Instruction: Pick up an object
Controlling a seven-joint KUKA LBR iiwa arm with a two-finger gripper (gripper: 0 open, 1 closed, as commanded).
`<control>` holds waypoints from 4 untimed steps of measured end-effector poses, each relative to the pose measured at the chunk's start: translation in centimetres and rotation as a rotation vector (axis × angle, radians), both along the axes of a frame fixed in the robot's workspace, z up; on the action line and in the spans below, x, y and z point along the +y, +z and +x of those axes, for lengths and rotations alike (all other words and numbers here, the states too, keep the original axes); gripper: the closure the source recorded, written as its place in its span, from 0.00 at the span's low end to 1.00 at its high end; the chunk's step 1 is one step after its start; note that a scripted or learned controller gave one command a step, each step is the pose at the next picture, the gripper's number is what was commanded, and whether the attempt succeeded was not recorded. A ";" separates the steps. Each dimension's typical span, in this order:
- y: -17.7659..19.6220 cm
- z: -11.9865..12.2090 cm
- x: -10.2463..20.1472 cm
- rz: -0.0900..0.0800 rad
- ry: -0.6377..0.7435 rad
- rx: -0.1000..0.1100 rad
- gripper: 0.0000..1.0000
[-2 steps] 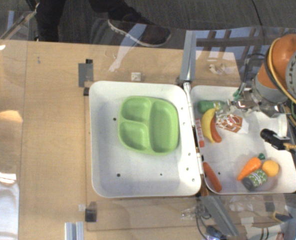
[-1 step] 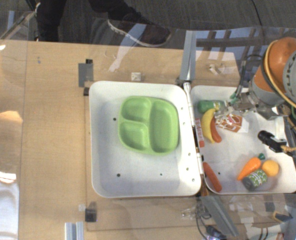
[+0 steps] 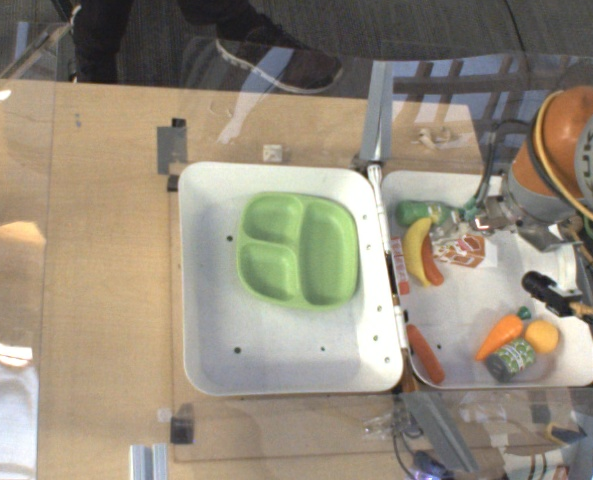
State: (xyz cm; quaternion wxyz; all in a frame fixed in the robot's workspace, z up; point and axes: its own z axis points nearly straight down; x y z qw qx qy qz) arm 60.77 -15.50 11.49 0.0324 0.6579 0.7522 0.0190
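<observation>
A grey arm (image 3: 576,163) with an orange band is reaching in from the right over the right bin (image 3: 476,303), its gripper (image 3: 491,216) hanging near the bin's far edge, just beside a red-and-white packet (image 3: 463,251); whether it is clenched or released cannot be told, and nothing is showing in its grasp. The objects to pick are lying in this bin: a banana (image 3: 416,246) touching a red sausage (image 3: 431,265) and a green item (image 3: 413,212) crowding the far left corner, a second sausage (image 3: 425,355) lying along the left wall, and a carrot (image 3: 500,336), an orange (image 3: 542,337) and a green-labelled bottle (image 3: 513,360) bunching at the near edge. The bin's middle is offering bare floor. The packet's print and the bottle's label are too small to read. In the left bin (image 3: 191,268), a green divided plate (image 3: 299,249) is sitting well clear of every wall. Both bins are resting on a pale wooden bench (image 3: 76,268), with grey carpet (image 3: 426,8) and a person's shoe (image 3: 276,63) showing beyond.
</observation>
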 end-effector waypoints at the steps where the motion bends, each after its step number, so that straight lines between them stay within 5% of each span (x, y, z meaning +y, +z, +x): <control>1: -0.2 3.2 -2.5 0.008 0.086 0.030 0.00; 2: -2.2 4.6 3.8 0.008 0.095 0.057 0.00; 3: -2.1 0.5 6.0 -0.001 0.135 0.052 0.00; 4: -1.1 0.2 3.9 -0.028 0.114 0.054 1.00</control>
